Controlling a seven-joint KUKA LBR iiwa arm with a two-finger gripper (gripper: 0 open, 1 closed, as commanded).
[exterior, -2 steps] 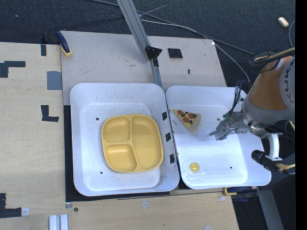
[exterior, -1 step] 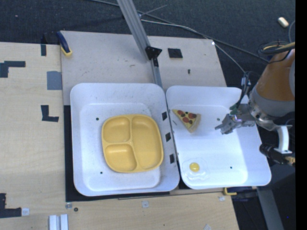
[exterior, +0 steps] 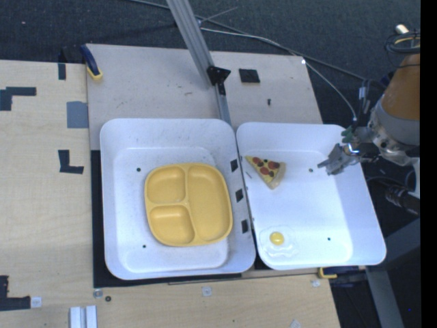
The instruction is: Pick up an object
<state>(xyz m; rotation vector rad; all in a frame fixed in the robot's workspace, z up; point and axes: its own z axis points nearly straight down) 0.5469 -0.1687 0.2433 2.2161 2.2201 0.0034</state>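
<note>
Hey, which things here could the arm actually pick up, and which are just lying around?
For the job:
pizza slice, in the right bin
fried egg, near that bin's front
yellow plate, in the left bin
gripper, over the right bin's right side

Lying about:
clamp at the bench's back left
cables behind the bins

No text, label or number can be read — anywhere.

A pizza slice [exterior: 266, 170] and fried egg [exterior: 278, 240] lie flat, well apart, in the right bin [exterior: 355, 214].
</note>
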